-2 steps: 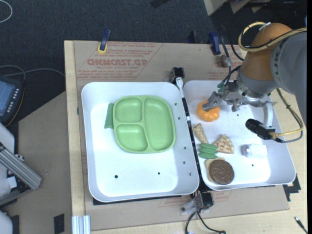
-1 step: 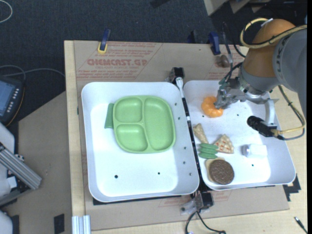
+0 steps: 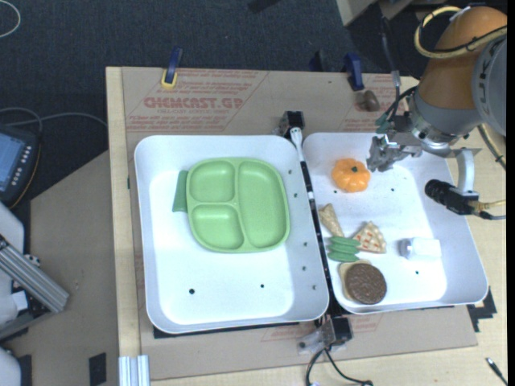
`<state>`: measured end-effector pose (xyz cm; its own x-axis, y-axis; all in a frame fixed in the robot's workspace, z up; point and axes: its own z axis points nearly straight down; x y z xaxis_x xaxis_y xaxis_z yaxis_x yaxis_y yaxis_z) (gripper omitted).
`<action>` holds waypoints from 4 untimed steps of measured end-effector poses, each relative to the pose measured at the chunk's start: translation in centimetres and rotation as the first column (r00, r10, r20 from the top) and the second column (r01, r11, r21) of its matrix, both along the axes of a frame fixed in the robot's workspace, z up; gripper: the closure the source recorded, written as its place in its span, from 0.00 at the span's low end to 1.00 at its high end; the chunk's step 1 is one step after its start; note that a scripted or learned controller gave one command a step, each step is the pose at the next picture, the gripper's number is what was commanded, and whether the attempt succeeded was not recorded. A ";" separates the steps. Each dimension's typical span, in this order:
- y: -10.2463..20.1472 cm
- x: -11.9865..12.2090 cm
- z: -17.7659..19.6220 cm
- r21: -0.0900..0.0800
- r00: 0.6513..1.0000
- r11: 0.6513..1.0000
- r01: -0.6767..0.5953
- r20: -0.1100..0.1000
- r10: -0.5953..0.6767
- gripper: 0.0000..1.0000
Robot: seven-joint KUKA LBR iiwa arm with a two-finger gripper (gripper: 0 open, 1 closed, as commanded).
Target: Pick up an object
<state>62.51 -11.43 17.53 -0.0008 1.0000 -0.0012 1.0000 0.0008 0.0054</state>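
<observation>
Grey metal forms the end effector [image 3: 385,153], which hangs low over the far part of the right shallow white bin [image 3: 451,284], just right of a small orange pumpkin-shaped toy [image 3: 352,175]. Whether it touches the toy is hard to judge, and how far open it stands I cannot tell; nothing is seen in its grip. Behind it the grey arm with its orange band [image 3: 457,51] slants in from the upper right and is cut off by the frame edge.

Nearer in the same bin lie a tan cone-like piece [image 3: 331,219], green bean pods [image 3: 344,249], a triangular pizza-slice toy [image 3: 371,237], a round brown cookie-like disc [image 3: 365,283] and a small pale block [image 3: 420,248], whose shape is unclear. A light green divided plastic plate [image 3: 237,204] sits in the left white bin [image 3: 161,280]. Both bins rest on the brown cardboard-covered worktop [image 3: 129,103].
</observation>
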 end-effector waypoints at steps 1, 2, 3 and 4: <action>0.0 0.2 5.4 0.000 1.000 1.000 0.000 0.003 0.000 1.00; 3.6 -2.8 6.1 0.003 1.000 1.000 -0.002 -0.009 0.002 1.00; 7.5 -6.3 4.6 0.004 1.000 1.000 -0.002 -0.011 0.003 1.00; 11.4 -10.3 5.8 0.003 1.000 1.000 -0.002 -0.010 0.002 1.00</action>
